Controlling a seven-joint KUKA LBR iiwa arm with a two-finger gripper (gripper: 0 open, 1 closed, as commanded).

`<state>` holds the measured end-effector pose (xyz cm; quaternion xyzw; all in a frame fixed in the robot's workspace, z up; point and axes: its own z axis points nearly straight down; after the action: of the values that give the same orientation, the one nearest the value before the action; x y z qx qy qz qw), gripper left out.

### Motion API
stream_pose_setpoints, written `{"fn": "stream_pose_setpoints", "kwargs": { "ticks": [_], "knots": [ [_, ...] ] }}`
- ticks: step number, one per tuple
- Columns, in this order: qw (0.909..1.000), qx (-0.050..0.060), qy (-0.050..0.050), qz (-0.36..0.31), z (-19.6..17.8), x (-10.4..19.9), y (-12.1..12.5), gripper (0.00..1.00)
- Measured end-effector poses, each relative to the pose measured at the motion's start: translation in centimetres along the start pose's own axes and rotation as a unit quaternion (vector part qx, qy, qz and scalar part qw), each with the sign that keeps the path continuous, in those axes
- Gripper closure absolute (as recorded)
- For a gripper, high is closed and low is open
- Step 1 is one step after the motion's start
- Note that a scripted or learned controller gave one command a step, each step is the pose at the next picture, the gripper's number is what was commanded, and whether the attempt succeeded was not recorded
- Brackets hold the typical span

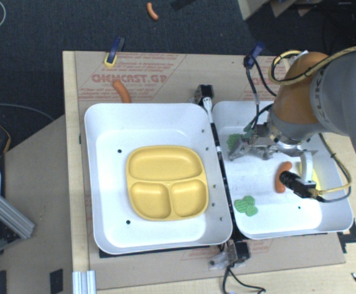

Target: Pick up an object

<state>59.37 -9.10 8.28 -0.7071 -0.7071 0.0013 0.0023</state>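
Left bin: I'm seeing the yellow divided plate lying in its middle.
Green piece: lying right of the plate, in the right bin.
Hand: hovering over that bin's upper part, beside a green scrap; grip I cannot tell.
Orange sausage: lying right of the hand.

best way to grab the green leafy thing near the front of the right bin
Come straight down from above and pinch the green leafy piece across its narrower width. It looks to lie flat on the floor of the right bin, low and lobed, so there is little side to catch. It sits apart from the orange piece but close to the bin's left wall, so setting the hand parallel to that wall seems safest.
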Motion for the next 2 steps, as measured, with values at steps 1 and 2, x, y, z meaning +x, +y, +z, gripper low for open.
{"fn": "stream_pose_setpoints", "kwargs": {
  "ticks": [1, 2],
  "knots": [
    [1.0, -0.003, -0.001, 0.001, -1.3, 0.0, 0.1, 1.0],
    [1.0, -0.006, -0.002, 0.0, -7.7, -0.1, 0.0, 1.0]
  ]
}}
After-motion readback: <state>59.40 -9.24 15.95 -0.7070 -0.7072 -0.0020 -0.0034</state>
